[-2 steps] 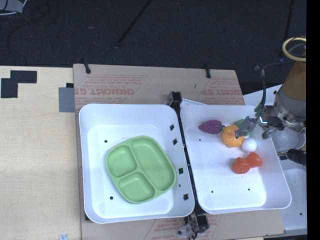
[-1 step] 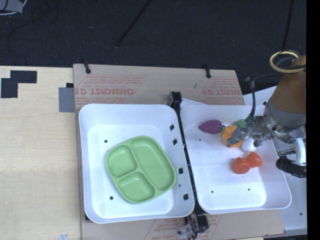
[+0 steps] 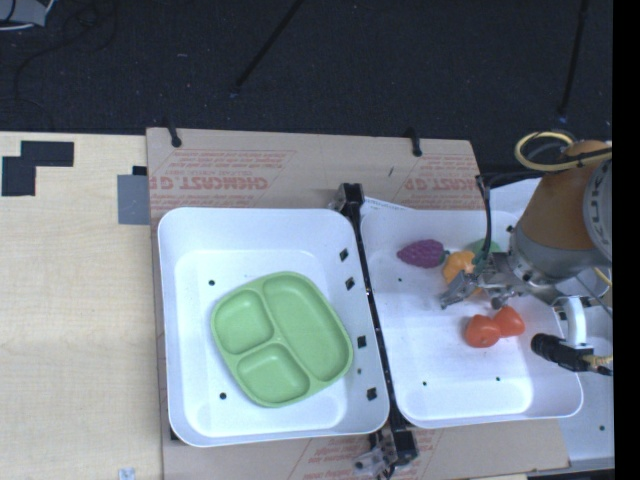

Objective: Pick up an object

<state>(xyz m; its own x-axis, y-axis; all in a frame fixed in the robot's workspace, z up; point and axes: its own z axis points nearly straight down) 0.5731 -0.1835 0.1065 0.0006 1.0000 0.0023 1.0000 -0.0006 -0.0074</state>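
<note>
I had the claw (image 3: 462,290) down low in the right bin (image 3: 470,408), its two thin fingers (image 3: 452,295) pointing toward the divider and spread a little, with nothing between them that I could see. The orange-red object (image 3: 493,328) lay just below the claw and slightly back toward the arm, near but apart from the tips. A small orange-yellow piece (image 3: 459,264) sat just above the claw, close against the wrist, and the purple object (image 3: 423,254) lay above and ahead of the tips, toward the divider. A green bit showed behind the orange-yellow piece, too hidden for me to name.

My judgement was that the orange-red one made the best target: roundish, alone on bare floor. To do it well I would lift a touch, shift the claw back and down the view until the fingers straddled it, keep them wide, then descend squarely and close slowly, since a round thing could squirt sideways. The green divided plate (image 3: 281,339) in the left bin (image 3: 190,268) lay well apart.
</note>
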